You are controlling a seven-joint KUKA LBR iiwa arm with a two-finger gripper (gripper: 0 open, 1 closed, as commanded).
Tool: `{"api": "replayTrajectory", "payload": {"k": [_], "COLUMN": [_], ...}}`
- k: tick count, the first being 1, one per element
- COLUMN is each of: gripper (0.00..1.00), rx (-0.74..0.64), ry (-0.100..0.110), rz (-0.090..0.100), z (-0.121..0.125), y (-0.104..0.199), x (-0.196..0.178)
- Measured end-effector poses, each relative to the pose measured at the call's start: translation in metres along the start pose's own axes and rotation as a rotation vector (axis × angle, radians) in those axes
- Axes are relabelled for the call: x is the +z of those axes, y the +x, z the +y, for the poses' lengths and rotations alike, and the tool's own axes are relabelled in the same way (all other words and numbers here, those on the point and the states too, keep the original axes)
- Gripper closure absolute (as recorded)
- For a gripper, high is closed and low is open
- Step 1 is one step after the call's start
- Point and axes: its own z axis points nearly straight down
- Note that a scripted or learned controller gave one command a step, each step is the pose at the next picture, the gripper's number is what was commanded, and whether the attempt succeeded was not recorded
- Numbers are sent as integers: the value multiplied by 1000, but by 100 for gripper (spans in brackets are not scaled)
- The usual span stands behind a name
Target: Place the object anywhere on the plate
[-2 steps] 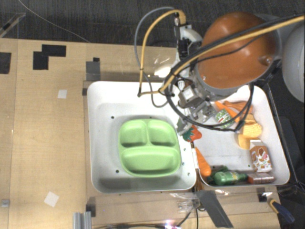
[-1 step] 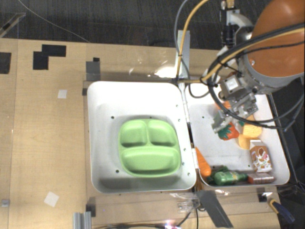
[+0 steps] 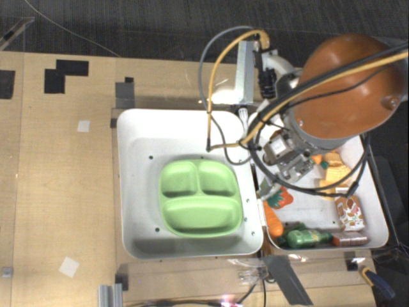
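Green and divided into three compartments, the plate (image 3: 201, 197) lies in the left bin (image 3: 137, 171), one of two white bins set side by side. In the right bin (image 3: 374, 232) lie toy foods: one green bottle (image 3: 307, 238) along the near wall, one orange carrot-like piece (image 3: 273, 221) beside it, one small printed carton (image 3: 349, 213) whose writing is too small to read, a dark bar (image 3: 350, 240) just beside the bottle, and some yellow and orange pieces (image 3: 333, 168) further back. The gripper (image 3: 276, 187) hangs low over the right bin's left edge, near a red and green piece (image 3: 281, 200). Whether its jaws are parted or closed, I cannot tell. The grey arm with its orange band (image 3: 348, 88) leans in from the right, cables (image 3: 220, 62) looping over it.
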Motion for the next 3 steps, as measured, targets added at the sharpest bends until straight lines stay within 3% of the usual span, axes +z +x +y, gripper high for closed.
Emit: {"api": "replayTrajectory", "payload": {"k": [1,2,3], "gripper": [100,0,0], "rx": [-41,-34,29], "ry": [-10,1,14], "rz": [-6,0,3], "z": [-24,-26,-99], "y": [-76,-71,-59], "x": [118,113,-34]}}
